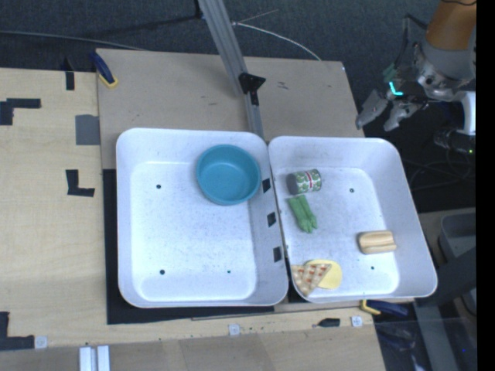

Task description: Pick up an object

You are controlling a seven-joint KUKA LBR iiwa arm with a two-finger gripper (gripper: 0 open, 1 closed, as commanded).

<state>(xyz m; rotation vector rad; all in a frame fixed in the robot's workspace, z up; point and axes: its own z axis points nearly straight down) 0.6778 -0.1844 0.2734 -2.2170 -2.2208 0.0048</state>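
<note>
Currently the gripper [384, 113] is seen at the upper right of the frame, off the bins, above the dark floor beyond the right bin's [402, 168] top right corner. Its two fingers are spread apart w/ a clear gap between them; nothing is held.

Four candidate objs lie in the right bin. A small can [306, 182], lying on its side, is placed near the bin's upper left; just below it a green toy veg [303, 213] is laid lengthwise. A tan block [377, 243], maybe a bread-like toy, is found at the lower right, well apart from the rest. A yellow waffle-patterned wedge [315, 276] is tucked at the lower left, close to the bin wall. In the left bin [131, 207] a blue bowl [227, 175] is sat near the top right.

Handling, as judged: the tan block is prob. the easiest pick, being isolated, light, apparently stiff, w/ flat-ish sides; it would best be taken across its short width at mid-length. The can is likely light and rigid but smooth, and could roll if nudged; it should be gripped across the diameter, fingers along its axis. The green piece is thin and low, so a deep approx. centred pinch would be needed. The wedge is flat and near the wall, thus awkward. The bowl could only be taken by the rim; slip is likely.
</note>
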